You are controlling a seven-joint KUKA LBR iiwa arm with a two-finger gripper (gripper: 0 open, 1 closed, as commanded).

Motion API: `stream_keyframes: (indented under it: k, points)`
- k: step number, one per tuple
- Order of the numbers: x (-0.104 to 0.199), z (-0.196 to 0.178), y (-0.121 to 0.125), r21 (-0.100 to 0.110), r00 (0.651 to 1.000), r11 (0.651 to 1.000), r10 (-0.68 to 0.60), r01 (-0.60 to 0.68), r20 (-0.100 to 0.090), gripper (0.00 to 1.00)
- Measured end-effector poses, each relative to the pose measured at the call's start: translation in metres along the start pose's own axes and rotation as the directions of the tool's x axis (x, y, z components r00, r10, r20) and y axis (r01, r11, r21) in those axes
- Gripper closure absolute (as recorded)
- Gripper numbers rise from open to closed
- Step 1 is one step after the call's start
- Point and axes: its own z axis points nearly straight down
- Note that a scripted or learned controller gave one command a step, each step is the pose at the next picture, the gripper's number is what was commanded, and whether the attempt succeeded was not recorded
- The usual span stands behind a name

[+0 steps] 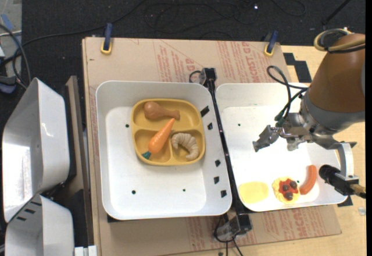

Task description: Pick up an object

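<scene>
Currently the sausage is laid diagonally, upper end tilted right; the gripper is poised above, its closure indiscernible.

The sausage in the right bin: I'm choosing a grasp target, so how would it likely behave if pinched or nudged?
The sausage looks like a smooth, glossy toy, so it may slip between fingers. Its rounded, slightly curved body could roll or pivot if nudged. It lies close to the bin wall, beside the pizza, so a push might jam it there.
</scene>
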Motion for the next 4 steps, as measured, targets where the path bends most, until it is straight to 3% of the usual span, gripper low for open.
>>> stream_keyframes:
  k: [1, 3, 4]
  points:
    - [0.000, -0.005, 0.002, -0.012, 1.000, 1.000, -0.002, 0.002, 0.002, 0.00]
    - [-0.004, 0.120, 0.009, -0.007, 1.000, 1.000, 0.001, -0.001, 0.001, 0.00]
    - [-0.004, 0.134, 0.008, -0.009, 1.000, 1.000, 0.000, 0.000, 0.001, 0.00]
